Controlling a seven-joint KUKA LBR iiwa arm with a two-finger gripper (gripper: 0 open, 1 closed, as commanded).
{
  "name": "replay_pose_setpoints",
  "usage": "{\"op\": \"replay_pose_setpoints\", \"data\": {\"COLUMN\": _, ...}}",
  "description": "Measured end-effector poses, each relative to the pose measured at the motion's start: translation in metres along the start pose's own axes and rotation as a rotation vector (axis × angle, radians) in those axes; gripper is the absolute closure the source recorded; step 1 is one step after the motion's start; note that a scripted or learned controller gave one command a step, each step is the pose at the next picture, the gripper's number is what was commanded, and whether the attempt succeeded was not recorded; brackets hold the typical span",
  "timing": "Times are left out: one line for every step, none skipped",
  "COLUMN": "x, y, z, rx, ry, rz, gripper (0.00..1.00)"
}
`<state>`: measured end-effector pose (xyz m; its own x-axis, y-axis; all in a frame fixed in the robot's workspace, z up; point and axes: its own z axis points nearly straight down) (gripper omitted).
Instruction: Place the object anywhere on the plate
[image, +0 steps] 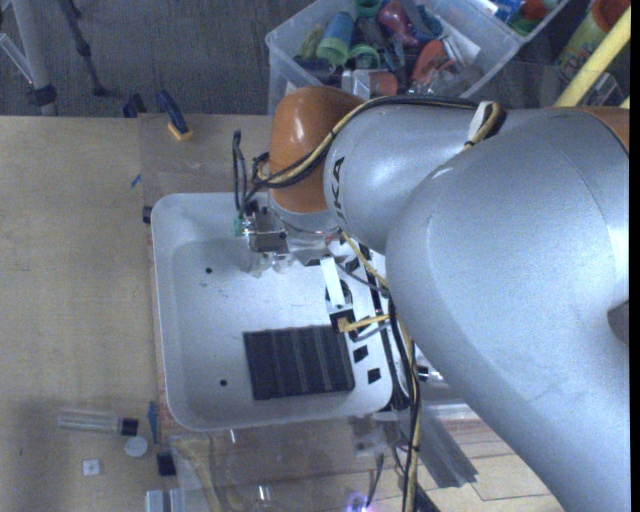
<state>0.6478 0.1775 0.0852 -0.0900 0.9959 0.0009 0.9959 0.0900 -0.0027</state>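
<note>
Lying flat in the white bin (190, 300), black ribbed plate (298, 362), long axis left-right; gripper (268, 262) state unclear.

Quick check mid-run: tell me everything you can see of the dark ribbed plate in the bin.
The dark ribbed plate is a flat, near-black rectangle with parallel ridges along its length; it looks like matte plastic or rubber. It lies flat on the floor of the white bin, toward the near wall, slightly skewed. Nothing rests on it. The gripper sits farther back, apart from it.
</note>
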Motion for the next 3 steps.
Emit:
{"op": "replay_pose_setpoints", "data": {"x": 0.004, "y": 0.020, "z": 0.000, "rx": -0.007, "ry": -0.002, "rz": -0.747, "gripper": 1.00}}
{"op": "replay_pose_setpoints", "data": {"x": 0.024, "y": -0.058, "z": -0.116, "rx": -0.001, "ry": 0.000, "rz": -0.990, "gripper": 1.00}}
{"op": "replay_pose_setpoints", "data": {"x": 0.045, "y": -0.022, "z": -0.165, "rx": -0.009, "ry": -0.004, "rz": -1.329, "gripper": 1.00}}
